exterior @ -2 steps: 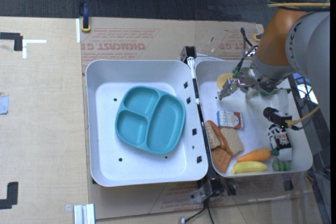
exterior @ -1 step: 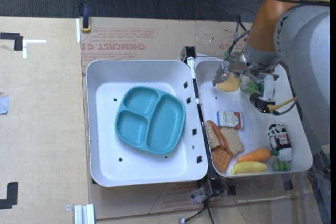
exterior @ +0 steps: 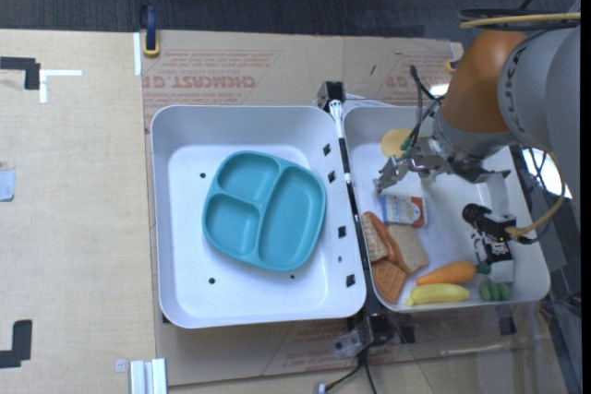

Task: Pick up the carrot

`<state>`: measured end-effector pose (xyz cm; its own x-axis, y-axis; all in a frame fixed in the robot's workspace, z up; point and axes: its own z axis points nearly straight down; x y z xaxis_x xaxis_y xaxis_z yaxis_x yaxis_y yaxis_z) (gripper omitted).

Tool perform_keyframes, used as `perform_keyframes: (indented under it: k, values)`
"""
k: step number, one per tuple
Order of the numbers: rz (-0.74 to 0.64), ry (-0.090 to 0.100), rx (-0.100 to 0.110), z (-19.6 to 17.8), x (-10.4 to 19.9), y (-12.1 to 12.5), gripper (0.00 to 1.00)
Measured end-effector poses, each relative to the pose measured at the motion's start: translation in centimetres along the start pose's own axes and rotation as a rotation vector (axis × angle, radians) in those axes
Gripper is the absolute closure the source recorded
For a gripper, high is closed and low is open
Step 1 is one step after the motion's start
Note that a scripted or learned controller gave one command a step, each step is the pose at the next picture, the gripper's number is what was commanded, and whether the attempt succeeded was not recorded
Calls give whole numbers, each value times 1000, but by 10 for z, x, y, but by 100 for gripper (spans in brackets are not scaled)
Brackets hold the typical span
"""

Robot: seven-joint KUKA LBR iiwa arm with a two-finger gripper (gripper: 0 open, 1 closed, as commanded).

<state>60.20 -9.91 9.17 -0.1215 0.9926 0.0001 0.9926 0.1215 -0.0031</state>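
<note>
Approach step: the gripper [exterior: 395,173] hangs mid-right over the right bin [exterior: 526,286], seemingly open and empty. Next it must travel toward the frame's lower right onto the carrot [exterior: 447,273].

Bright even overhead light, soft shadows inside the bins [exterior: 166,226]. Slight glare on white plastic. Mildly soft focus overall.

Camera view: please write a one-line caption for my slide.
The gripper hovers over the right bin, apart from the carrot lying beside a banana; a blue plate sits in the left bin.
</note>
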Motion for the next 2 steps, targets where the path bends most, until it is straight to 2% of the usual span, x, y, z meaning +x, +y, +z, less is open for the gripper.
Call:
perform_keyframes:
  k: [1,2]
  values:
    - [369,-1,-1,-1,-17,55,0]
    - [255,0,1,0,7,-15,0]
